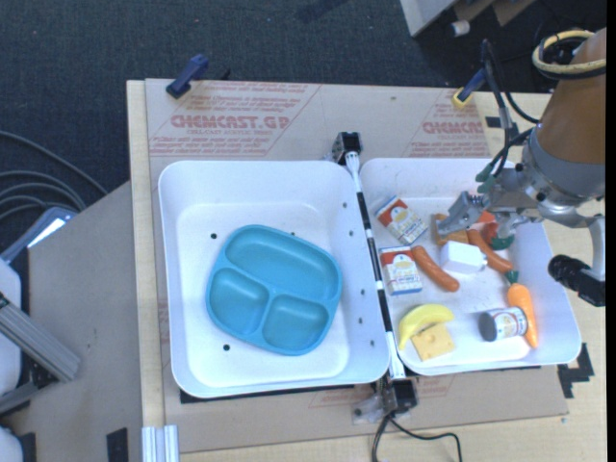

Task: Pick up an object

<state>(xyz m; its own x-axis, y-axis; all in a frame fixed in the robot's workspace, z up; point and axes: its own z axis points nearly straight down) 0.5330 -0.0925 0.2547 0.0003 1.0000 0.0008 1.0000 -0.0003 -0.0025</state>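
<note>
My gripper [474, 221] hangs low over the back of the right bin [568, 340], on the grey arm with its orange band that enters from the right. Right beneath and beside it lie a white block [463, 255], a thin orange carrot [496, 256] and a small red piece [486, 223]. To its left are a red-and-white carton [400, 218], a second carton [400, 270] and an orange sausage [435, 269]. Nearer the front sit a banana [423, 317], a yellow cheese wedge [436, 343], a small can [504, 325] and a fatter carrot [522, 308].
The left bin [183, 210] holds a blue divided plate [274, 289]. A black-and-white divider rail [368, 248] runs between the bins. Blue clamps [187, 75] sit on the bench's back edge. Cables trail at far left.
</note>
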